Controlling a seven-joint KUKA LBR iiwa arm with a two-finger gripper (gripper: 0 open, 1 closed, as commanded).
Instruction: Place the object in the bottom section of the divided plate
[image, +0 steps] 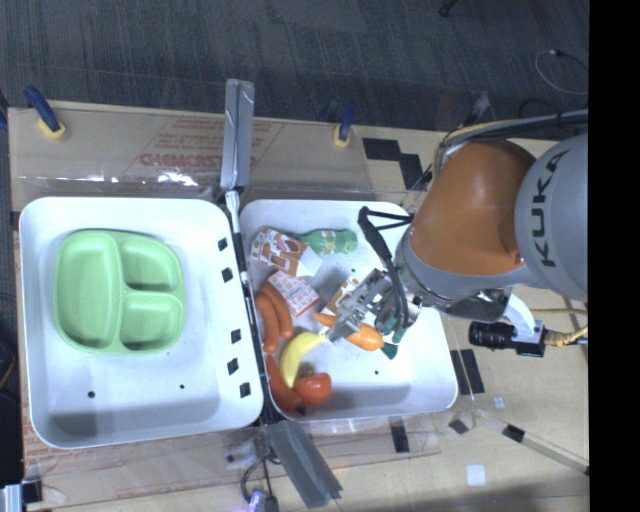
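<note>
A light green divided plate (118, 290) lies in the left bin (60, 400), one long section on its left and two smaller ones on its right. My gripper (352, 322) is low in the right bin (430, 385), its fingers pointing left just above an orange carrot (362, 338). The carrot lies at the fingertips, and the view does not settle whether it sits between them. Close by to the left lie a yellow banana (297, 352), a red tomato (312, 388) and orange sausages (275, 318).
The right bin also holds a green bottle (330, 241), a brown snack packet (275, 250) and a patterned wrapped item (296, 293). A metal divider rail (237, 140) runs between the bins. The arm's orange band (470, 215) overhangs the right bin's right side.
</note>
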